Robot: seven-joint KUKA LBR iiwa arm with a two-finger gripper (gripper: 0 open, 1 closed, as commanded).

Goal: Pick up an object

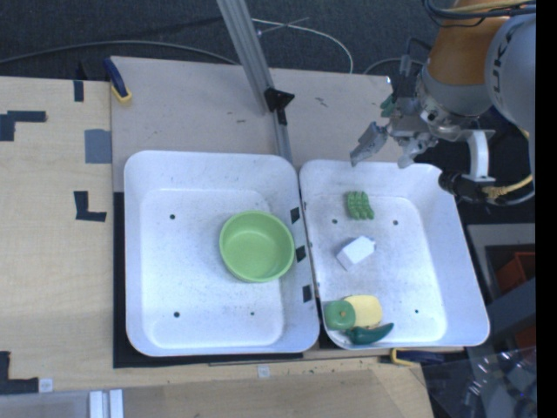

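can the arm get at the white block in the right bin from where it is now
Probably yes. The white block lies alone on the right bin floor, apart from the green ridged piece, and the gripper hangs above the bin's far rim.

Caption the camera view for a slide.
Open gripper above the right bin's far edge; green bowl in the left bin.

even, soft overhead light; no hard shadows. left of the gripper (388,151), the white bins (157,181) glare mildly. below it, the small objects look soft and grainy. the arm (487,42) is slightly blurred.
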